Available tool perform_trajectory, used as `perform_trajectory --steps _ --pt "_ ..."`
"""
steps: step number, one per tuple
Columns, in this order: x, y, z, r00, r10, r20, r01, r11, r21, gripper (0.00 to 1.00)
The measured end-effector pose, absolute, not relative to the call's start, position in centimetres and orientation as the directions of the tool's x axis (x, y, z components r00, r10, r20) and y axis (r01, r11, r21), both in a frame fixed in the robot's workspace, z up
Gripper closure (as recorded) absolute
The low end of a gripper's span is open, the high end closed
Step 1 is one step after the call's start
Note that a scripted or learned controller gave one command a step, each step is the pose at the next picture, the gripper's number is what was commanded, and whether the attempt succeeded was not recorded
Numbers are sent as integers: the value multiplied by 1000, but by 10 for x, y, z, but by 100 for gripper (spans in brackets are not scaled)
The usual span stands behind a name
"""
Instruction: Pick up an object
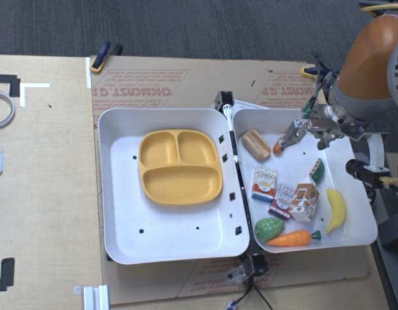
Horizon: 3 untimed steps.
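Two white bins sit side by side. I see the left bin [115, 192] holding a yellow divided plate [180, 166], and the right bin [357, 228] holding the toys. My arm [373, 57] reaches over the right bin's far edge. Below it lie a bread roll [255, 144], a banana [335, 210], a carrot [291, 239], and small cartons [304, 202]. The gripper [291, 136] hangs beside the roll; I cannot tell its opening or whether it grips anything.

Mirrored "CHEMGLASS"-like print on cardboard [139, 82]
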<state>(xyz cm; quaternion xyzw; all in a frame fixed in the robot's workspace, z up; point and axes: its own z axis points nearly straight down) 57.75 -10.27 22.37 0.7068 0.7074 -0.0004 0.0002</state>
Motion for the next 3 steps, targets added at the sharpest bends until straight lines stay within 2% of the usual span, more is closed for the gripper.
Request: perform_trajectory --steps 1,2,3 --pt "519 -109 118 -179 984 0 984 179 0 0" --pt "478 -115 93 -326 945 -1 945 326 2 0" --pt "537 -100 92 -244 970 -1 970 244 1 0"
